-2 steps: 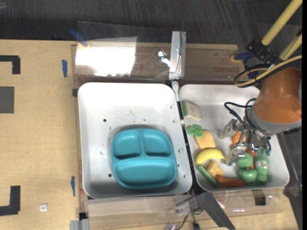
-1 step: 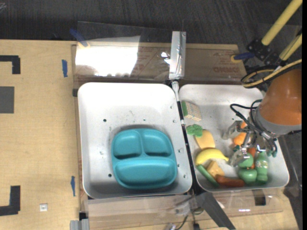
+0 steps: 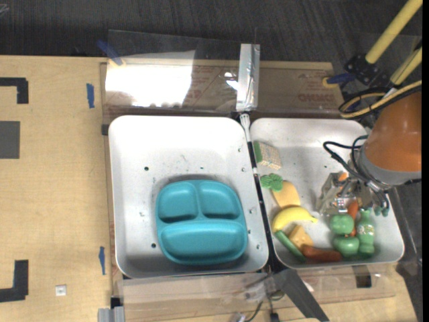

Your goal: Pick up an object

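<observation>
from my seat i see two white bins side by side on the bench; the left bin [image 3: 127, 146] carries a teal divided tray [image 3: 200, 221] lying flat toward its near side; the right bin [image 3: 301, 136] holds a heap of toy food along its near and left parts; a yellow banana [image 3: 293, 215] lies near the middle of that heap, with a green leafy piece [image 3: 271, 180] just above it and a pale boxy item [image 3: 269, 155] against the divider wall; a brown sausage-like piece [image 3: 320, 252] rests at the near edge beside a dark green pod [image 3: 288, 243]; a cluster of green vegetables [image 3: 348, 237] sits toward the right corner; the arm [image 3: 397, 139] comes in from the right, its orange band over the bin's right rim; the gripper [image 3: 340, 194] hangs low over the clutter just above the green vegetables, seemingly touching or nearly touching them; i cannot tell whether anything is held, since the metal parts blur into the objects beneath.
</observation>
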